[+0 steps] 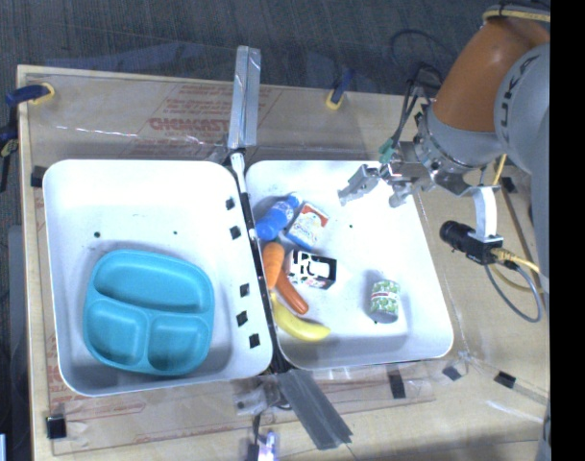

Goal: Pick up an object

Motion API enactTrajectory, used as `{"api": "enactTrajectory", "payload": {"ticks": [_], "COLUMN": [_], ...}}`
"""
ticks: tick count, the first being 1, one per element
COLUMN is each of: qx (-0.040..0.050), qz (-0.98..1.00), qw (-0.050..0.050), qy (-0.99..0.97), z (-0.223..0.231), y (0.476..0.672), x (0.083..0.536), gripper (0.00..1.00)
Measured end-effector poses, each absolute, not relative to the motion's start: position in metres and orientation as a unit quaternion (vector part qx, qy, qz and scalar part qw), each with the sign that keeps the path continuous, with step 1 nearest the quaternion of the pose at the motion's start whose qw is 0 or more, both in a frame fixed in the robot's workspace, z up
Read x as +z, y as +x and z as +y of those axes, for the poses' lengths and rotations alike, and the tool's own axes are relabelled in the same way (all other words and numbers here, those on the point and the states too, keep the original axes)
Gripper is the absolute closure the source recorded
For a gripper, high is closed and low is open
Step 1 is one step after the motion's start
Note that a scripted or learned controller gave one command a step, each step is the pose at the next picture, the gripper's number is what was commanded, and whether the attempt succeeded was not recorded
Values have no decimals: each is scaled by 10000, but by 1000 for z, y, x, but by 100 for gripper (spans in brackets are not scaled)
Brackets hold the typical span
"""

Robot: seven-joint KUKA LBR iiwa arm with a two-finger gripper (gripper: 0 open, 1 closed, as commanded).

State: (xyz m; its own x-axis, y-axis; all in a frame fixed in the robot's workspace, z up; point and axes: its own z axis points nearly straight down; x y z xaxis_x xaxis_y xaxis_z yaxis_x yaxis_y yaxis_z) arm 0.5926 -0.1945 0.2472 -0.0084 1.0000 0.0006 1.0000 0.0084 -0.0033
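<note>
grey claw [377, 185] hangs spread and empty over the right bin [422, 248]; dropping here meets bare floor, missing the can [384, 298].

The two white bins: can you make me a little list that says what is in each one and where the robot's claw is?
left bin: blue divided tray
right bin: carrot, banana, blue toy, small red and white packet, black and white card, small green-patterned can
gripper: above the right bin's far edge, nothing between its fingers
fingers: apart
</note>
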Motion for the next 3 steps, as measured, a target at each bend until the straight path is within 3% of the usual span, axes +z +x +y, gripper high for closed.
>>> {"api": "enactTrajectory", "payload": {"ticks": [1, 2, 3], "qx": [9, -7, -4], "qz": [-6802, -6327, -7132], "qw": [12, 6, -3], "qy": [-7330, -7744, -7010], "z": [-211, -206, -195], "y": [523, 478, 517], "x": [159, 93, 93], "gripper": [0, 0, 0]}}
